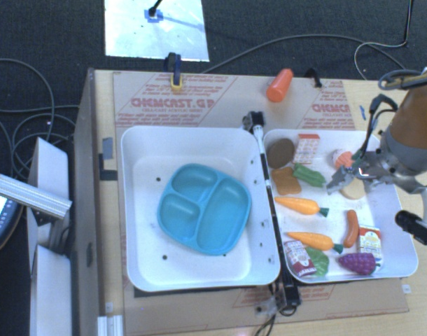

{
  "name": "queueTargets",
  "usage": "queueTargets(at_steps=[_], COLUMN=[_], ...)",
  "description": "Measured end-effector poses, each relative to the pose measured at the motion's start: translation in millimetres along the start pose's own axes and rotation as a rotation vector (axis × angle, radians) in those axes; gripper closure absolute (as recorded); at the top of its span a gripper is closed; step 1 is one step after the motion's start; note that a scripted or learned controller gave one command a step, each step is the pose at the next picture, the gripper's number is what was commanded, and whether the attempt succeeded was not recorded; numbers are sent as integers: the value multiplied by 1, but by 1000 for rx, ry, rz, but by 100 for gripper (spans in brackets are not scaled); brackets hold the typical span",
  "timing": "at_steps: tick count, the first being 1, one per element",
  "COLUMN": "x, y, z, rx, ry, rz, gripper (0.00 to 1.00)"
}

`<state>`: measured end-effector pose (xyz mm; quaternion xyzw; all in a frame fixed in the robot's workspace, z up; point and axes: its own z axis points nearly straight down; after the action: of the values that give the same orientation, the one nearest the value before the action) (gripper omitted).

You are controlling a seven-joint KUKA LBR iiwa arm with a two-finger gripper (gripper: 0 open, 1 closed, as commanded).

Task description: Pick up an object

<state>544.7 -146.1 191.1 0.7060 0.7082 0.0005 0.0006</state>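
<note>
Camera view: we log the gripper [345, 178] low over the right bin [409, 261], arm entering from 3 o'clock. Fingers look slightly parted with nothing between them, though blur makes this uncertain. Green pepper [309, 175] lies at its 9 o'clock, a pale slice [353, 190] at 5. Blue plate [203, 208] in left bin [140, 187].

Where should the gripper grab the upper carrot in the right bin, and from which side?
Grip the upper carrot across its thick orange middle, coming straight down. It lies flat, pointing left to right, with bare bin floor above and below it for the fingers.
</note>
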Motion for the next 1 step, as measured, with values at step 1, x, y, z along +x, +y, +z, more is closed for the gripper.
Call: queueTargets(at_steps=[1], x=[-51], y=[54], z=[79], rx=[1], ry=[-1], rz=[2], gripper=[0])
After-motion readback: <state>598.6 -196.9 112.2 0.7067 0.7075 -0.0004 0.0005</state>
